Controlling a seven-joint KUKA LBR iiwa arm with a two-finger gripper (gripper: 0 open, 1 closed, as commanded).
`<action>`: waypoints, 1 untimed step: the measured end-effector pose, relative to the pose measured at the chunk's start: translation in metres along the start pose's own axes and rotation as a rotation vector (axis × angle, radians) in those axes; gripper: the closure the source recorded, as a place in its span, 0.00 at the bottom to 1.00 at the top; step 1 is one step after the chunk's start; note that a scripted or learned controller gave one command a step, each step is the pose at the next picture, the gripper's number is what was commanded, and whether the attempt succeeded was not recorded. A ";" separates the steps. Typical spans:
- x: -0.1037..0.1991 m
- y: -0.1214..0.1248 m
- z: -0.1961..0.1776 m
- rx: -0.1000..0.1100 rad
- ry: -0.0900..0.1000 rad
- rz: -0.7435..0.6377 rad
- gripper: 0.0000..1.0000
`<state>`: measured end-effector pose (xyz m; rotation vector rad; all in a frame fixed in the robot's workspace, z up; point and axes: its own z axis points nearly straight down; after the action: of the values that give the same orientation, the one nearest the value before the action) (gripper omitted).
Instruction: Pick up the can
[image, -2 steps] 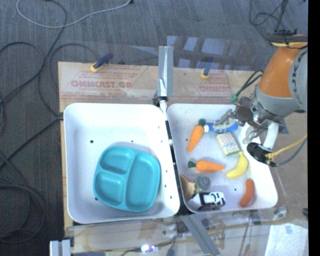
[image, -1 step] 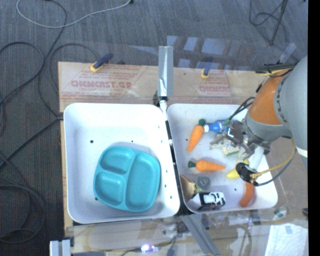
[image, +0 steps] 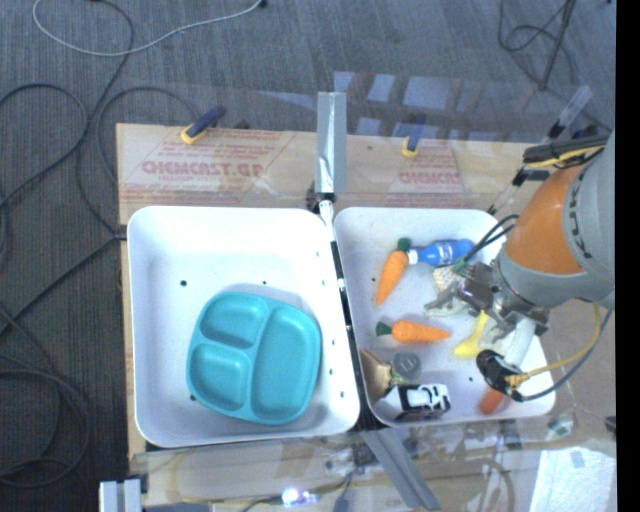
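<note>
The right bin (image: 352, 300) is crowded: two carrots (image: 392, 276), a blue bottle (image: 440, 251), a yellow piece (image: 472, 342) and the can (image: 406, 364) lie close together, with the arm (image: 555, 240) over its right half. The left bin (image: 160, 300) holds a teal tray (image: 256, 356), with bare floor around it.

Only real lettering: red print on the brown board (image: 200, 170) behind the left bin (image: 150, 330), roughly "CHEMCAST GP", though not crisp enough to swear by every letter. Same sort of red print on the board section behind the right bin (image: 520, 405), too faint and broken up to read. Nothing legible on the blue bottle (image: 443, 251) or the black-and-white thing (image: 425, 399) near the front.
</note>
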<state>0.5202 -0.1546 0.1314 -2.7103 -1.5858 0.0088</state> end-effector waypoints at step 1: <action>-0.029 0.017 0.042 -0.017 0.000 0.065 0.00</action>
<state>0.5209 -0.1883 0.0898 -2.7736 -1.5040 -0.0056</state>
